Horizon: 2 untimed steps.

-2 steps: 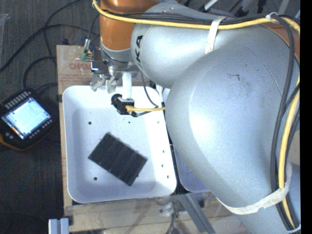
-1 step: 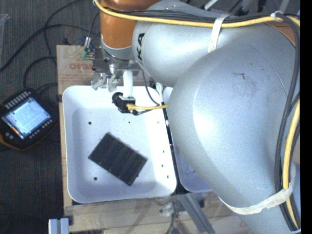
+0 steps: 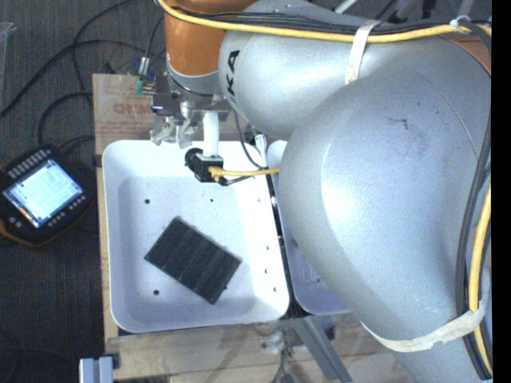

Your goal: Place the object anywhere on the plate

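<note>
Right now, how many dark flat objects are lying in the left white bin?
1. The dark ribbed plate lies flat in the left bin, toward its near side. The arm covers most of the right bin, so more may be hidden there.

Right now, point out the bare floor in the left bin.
In the left bin, bare floor runs along the left wall and between the dark ribbed plate and the tool. The far edge under the tool is crowded.

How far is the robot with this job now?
Nothing looks done yet. The dark ribbed plate lies flat in the left bin with nothing on it. The gripper hangs over the bin's far edge, away from the plate. Picking up and placing the object remains.
</note>
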{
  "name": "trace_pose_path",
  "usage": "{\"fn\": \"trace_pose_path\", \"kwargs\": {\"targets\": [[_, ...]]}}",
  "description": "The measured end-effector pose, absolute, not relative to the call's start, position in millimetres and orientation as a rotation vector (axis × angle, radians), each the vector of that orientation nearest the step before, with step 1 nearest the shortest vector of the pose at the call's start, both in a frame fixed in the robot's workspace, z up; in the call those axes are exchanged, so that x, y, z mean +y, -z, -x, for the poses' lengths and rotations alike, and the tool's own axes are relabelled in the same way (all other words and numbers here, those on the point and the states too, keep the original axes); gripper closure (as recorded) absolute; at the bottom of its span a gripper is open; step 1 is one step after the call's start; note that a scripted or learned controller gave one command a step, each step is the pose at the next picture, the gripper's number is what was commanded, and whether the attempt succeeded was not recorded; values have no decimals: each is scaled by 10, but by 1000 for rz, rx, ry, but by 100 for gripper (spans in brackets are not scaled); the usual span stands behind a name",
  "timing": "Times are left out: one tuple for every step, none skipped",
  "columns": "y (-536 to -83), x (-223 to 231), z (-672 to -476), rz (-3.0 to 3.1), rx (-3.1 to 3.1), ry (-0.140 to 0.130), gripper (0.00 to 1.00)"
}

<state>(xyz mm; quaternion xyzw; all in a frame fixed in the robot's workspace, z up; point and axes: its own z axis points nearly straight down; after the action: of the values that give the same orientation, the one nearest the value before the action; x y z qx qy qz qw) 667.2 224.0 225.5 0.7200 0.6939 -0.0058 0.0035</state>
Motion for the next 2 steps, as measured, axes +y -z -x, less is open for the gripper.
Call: {"fn": "trace_pose_path", "kwargs": {"targets": [[-922,2355,-6624,-1502,2782,19,100],[-1181,2234,-6491,-1015,2973,-2,100]]}}
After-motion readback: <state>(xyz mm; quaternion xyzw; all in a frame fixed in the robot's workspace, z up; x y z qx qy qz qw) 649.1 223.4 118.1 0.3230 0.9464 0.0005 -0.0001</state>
